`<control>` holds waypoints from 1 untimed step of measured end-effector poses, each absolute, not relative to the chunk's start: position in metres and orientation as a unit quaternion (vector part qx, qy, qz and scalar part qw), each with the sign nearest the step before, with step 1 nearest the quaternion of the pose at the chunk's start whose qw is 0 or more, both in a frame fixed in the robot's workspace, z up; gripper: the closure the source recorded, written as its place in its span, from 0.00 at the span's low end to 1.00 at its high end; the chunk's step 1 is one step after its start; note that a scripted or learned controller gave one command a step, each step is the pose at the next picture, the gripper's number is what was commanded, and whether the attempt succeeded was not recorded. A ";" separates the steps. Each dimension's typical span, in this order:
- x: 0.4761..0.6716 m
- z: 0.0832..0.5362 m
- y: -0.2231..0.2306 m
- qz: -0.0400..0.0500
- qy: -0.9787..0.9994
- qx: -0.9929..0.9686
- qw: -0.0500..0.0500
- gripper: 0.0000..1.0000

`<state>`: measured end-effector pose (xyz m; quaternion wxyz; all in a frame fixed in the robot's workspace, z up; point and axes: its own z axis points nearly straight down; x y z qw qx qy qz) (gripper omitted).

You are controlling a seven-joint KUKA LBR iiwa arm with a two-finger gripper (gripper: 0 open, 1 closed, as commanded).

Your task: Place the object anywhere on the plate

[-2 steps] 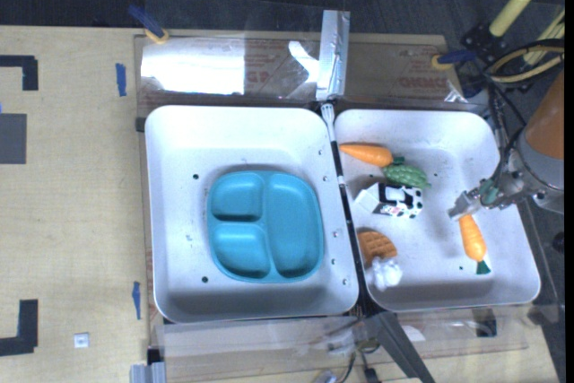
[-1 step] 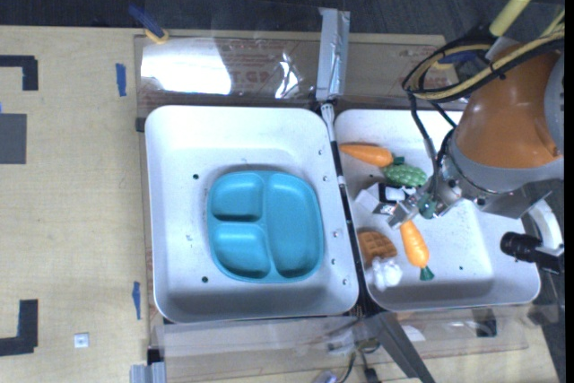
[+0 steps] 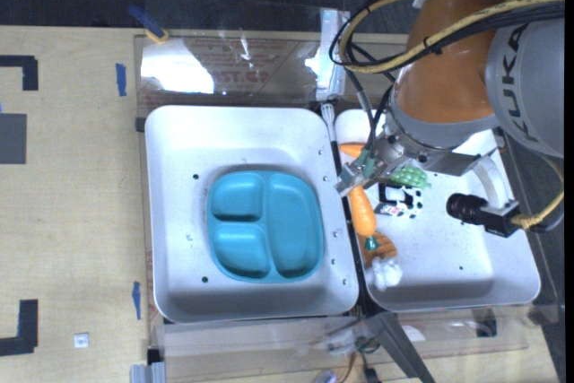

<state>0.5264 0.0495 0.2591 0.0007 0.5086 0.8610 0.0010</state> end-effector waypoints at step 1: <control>0.526 0.259 0.048 0.000 0.860 0.509 0.000 0.00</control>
